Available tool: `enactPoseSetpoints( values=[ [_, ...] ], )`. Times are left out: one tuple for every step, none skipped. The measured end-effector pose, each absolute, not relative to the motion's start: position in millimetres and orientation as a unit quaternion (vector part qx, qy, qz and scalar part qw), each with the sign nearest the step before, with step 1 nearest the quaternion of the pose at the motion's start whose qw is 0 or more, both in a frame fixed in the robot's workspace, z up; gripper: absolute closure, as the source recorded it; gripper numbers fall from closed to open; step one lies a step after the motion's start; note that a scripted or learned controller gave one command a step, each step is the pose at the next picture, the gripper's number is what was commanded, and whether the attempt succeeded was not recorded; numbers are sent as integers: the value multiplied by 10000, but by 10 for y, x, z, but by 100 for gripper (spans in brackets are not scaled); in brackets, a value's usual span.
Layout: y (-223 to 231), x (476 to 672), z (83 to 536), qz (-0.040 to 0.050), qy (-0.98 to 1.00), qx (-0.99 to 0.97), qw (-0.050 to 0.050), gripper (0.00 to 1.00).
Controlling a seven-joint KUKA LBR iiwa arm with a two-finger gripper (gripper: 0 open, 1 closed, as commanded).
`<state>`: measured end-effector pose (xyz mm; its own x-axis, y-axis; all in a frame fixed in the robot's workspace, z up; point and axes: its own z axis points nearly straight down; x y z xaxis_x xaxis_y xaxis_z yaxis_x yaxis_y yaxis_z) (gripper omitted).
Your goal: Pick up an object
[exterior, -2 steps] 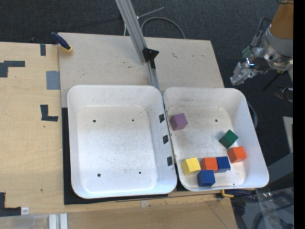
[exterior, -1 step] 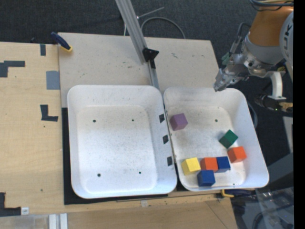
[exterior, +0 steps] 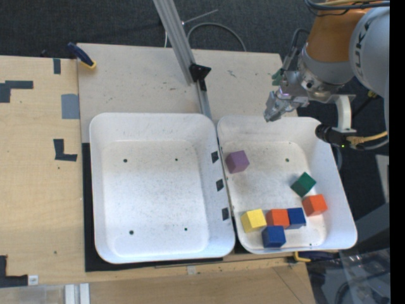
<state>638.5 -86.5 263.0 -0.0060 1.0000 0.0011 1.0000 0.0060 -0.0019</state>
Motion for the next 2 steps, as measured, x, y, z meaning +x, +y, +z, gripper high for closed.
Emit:
enactPoseSetpoints(
  values=[
    [-419, 6291, 2496, 9, -7090, -7052, 15, 100],
    [90, 6208, 2544, 2, -7095, -7047, 14, 100]
  ],
)
